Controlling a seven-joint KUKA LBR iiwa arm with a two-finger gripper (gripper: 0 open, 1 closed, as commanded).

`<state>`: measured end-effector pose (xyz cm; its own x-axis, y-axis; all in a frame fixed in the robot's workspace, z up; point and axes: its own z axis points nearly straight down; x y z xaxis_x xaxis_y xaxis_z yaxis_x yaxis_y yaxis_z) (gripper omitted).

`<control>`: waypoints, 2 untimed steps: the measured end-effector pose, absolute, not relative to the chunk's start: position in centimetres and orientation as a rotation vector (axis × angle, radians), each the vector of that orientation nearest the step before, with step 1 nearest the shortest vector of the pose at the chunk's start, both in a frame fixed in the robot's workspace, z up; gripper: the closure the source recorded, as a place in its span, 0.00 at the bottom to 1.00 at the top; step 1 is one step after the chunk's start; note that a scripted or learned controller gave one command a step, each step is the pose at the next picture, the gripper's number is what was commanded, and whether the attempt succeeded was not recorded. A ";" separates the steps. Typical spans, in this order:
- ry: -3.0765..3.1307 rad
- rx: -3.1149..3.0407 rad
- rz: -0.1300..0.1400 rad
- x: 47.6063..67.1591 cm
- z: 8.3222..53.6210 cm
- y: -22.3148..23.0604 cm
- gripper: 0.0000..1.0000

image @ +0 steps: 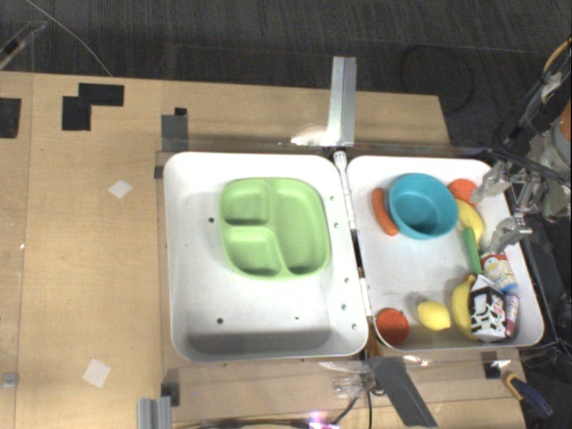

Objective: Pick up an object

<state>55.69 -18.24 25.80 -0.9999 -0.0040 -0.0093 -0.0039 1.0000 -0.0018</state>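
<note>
Light wooden bench (pixel 80 266) fills left and lower frame; black squares (pixel 89 104) upper left. Dark grey carpet floor (pixel 268 16) across top. Metal post (pixel 343 101) upper centre.

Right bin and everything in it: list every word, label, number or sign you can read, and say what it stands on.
No text can be read.
Small bottle by the right bin's far wall: a red and white label, print too small and blurred.
Black and white patterned item in the near corner: cow-like patches, no letters legible.
Blue bowl and green tray: unmarked.
</note>
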 end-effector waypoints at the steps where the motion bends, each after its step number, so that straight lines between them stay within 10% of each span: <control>1: 3.145 0.014 0.003 55.0 11.4 -20.5 0.00; 2: 3.125 0.177 -0.004 56.4 8.9 -20.6 0.00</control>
<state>56.40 -20.55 8.90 -0.9935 0.1131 -0.0121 0.1131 0.9936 -0.0016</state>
